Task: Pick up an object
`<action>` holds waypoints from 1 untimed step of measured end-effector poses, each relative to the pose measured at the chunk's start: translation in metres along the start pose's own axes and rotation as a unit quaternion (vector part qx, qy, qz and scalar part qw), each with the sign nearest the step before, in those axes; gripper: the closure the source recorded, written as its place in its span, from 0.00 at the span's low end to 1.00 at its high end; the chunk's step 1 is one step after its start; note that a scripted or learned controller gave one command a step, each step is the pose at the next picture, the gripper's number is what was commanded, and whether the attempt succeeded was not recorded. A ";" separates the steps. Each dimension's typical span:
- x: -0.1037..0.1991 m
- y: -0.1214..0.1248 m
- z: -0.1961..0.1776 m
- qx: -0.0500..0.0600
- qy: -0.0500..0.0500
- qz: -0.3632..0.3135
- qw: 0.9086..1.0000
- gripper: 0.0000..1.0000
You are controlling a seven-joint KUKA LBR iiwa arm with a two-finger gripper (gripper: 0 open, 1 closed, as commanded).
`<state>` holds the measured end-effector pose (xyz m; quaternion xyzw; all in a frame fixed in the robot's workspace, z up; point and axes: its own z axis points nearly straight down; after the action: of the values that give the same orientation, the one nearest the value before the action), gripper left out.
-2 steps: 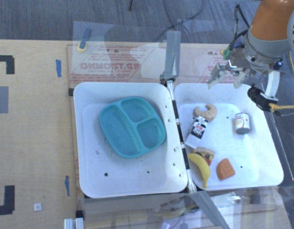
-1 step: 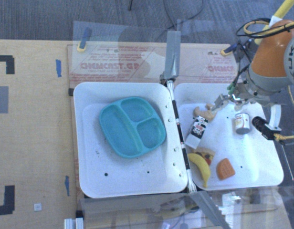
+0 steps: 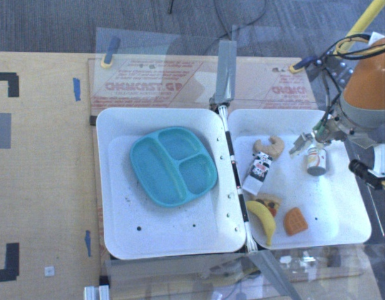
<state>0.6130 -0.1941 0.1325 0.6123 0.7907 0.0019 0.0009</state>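
Two shallow white bins are set side by side on the counter. Left bin: one blue divided plate, lying flat near the middle. Right bin: one small can toward the far right; one black-and-white carton lying near the dividing wall; one tan lumpy toy just behind the carton; one banana at the near edge, touching a brownish piece above it; one orange wedge-shaped item just beside the banana. Gripper: recorded low over the right bin, just behind the can; whether the fingers are apart or together cannot be told, and nothing is seen held between them. Likeliest target, by judgement: the can, as the nearest thing. Risks noted: a round can may be nudged aside or roll off if contacted off-centre; the bin's far wall may be struck on descent; a closure beside the can would come up with nothing.
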 end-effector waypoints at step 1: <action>-0.016 -0.025 0.035 0.000 -0.002 -0.013 1.000 0.00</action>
<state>0.5928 -0.2158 0.0969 0.6019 0.7985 0.0008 0.0026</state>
